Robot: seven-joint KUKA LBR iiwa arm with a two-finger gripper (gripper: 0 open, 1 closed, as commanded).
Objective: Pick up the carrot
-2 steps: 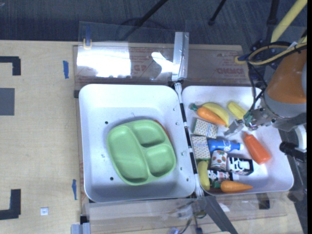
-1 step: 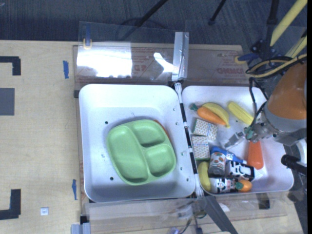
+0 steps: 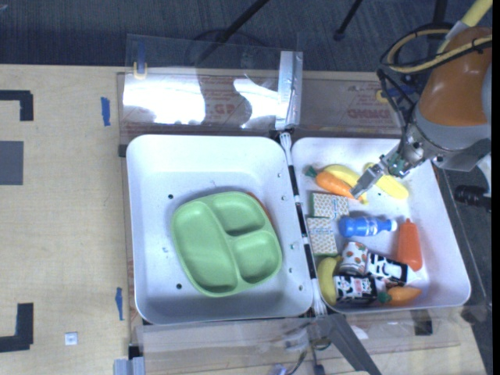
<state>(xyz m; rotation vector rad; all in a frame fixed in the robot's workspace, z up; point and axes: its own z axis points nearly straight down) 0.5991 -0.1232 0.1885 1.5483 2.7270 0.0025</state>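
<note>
- Camera view: the carrot [image 3: 334, 183] lies at the back of the right bin [image 3: 453, 244], leafy end toward the divider, touching a yellow fruit [image 3: 341, 172].
- The gripper [image 3: 366, 184] angles down from the right, tips just beside the carrot's thick end, apparently placed to close on it.
- Whether the jaws are parted cannot be told; nothing is visibly held.
- The left bin [image 3: 148, 209] holds a green divided plate [image 3: 226, 243].

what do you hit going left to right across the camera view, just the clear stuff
green divided plate in the left bin → carrot near the far left of the right bin → blue bottle → gripper, low beside the carrot → orange-red bottle
</note>
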